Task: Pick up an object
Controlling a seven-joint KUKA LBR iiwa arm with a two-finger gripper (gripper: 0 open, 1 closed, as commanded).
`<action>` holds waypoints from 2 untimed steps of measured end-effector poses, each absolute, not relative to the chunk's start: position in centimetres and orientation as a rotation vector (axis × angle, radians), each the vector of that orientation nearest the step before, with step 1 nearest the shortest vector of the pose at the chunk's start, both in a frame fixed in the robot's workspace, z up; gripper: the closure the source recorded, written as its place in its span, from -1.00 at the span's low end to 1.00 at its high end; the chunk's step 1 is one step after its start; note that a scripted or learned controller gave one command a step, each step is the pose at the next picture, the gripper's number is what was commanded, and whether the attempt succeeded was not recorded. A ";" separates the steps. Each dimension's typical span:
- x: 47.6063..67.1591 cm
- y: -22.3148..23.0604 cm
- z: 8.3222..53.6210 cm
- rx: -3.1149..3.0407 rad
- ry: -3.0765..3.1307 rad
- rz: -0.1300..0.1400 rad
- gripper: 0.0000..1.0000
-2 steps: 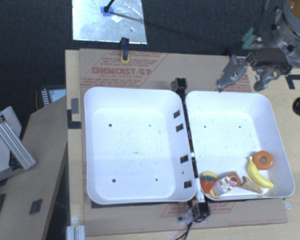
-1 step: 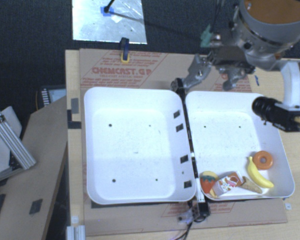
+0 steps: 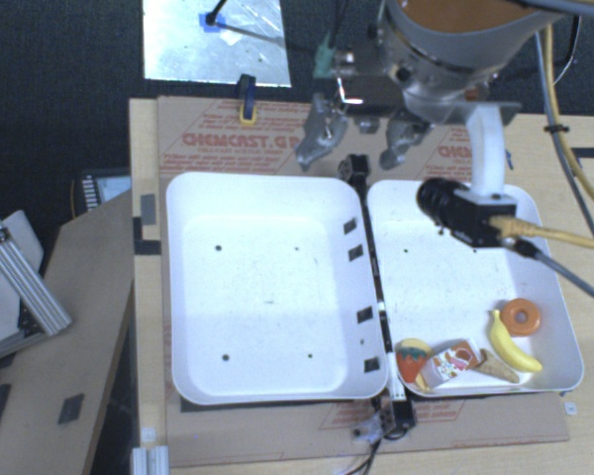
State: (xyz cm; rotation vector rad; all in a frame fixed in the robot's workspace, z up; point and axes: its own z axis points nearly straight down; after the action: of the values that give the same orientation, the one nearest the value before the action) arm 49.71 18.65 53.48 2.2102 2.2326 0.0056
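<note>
White plastic: two shallow bins lying side by side on the bench (image 3: 148,127), left bin (image 3: 267,285) and right bin (image 3: 445,295). Hanging at twelve o'clock above the rear rims, the pincer (image 3: 361,142), fingers spread apart, gripping nothing. Clustering at five o'clock in the right bin: banana (image 3: 513,346), orange ring (image 3: 521,316), small packet (image 3: 447,364), orange-red fruit (image 3: 412,359).

Probably still approaching. Worth travelling toward five o'clock, descending over the banana, the most separate piece, straddling its narrow width, closing only once low.

Reading "CHEMCAST" in red on the board (image 3: 228,139) beneath; packet lettering too small.
</note>
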 end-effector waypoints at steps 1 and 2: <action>48.5 23.7 53.5 2.211 2.233 0.005 -1.00; 48.7 23.5 54.6 2.216 2.226 0.008 1.00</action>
State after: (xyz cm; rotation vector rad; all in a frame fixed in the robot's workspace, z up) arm 48.66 23.46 54.65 2.2158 2.2260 0.0083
